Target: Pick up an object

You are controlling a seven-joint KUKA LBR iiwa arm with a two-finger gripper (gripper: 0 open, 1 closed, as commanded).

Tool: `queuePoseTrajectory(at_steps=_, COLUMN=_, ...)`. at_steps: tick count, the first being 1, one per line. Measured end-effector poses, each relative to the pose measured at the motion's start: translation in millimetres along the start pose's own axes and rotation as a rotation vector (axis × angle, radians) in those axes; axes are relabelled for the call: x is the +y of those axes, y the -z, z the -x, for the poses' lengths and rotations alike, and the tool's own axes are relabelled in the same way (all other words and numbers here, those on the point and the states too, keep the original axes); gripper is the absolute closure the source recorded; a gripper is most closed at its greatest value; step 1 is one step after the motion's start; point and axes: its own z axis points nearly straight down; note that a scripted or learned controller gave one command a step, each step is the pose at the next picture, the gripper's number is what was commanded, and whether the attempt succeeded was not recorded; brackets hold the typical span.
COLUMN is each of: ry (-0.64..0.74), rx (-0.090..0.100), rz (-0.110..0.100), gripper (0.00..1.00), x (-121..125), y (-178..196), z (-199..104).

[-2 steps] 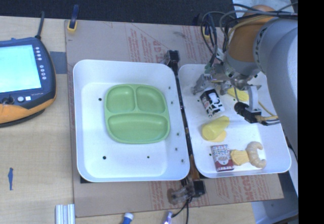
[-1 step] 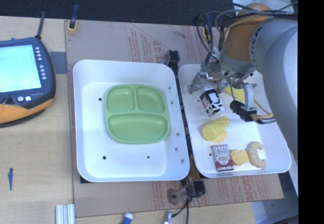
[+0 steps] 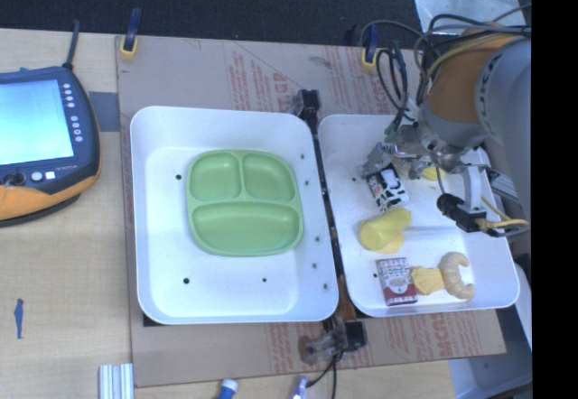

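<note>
Nearest the camera, at the bench's front edge, lie small loose items, among them a blue-capped item [image 3: 227, 385] at about 6 o'clock; they play no part in the pick. The left bin [image 3: 153, 208] carries only a green divided plate [image 3: 244, 202] set flat near its centre, probably as a receiving place. The right bin [image 3: 352, 289] holds the candidates, gathered within the arm's reach: a red and white packet [image 3: 395, 281] at roughly 5 o'clock in that bin, a tan curved toy [image 3: 444, 276] just beside it, a yellow soft-looking piece [image 3: 385, 229] near the middle, and a black and white object [image 3: 388, 190] at about 11 o'clock from the yellow piece. The gripper [image 3: 390, 164] sits low over the bin's far half, directly at the black and white object, which I judge to be the intended target; whether its tips are spread or closed on anything cannot be determined, since the wrist and cabling obscure them. The target appears small and blocky, white with black patches, lying slightly tilted and apart from its neighbours, which favours a clean approach. A pendant controller [image 3: 41, 140] rests at 9 o'clock, off the bins.
</note>
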Motion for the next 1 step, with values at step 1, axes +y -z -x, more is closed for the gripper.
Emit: queuePoseTrajectory(at_steps=1, ry=0.002, rx=0.001, rz=0.0, gripper=1.0, x=0.5, y=10.9, z=0.1)
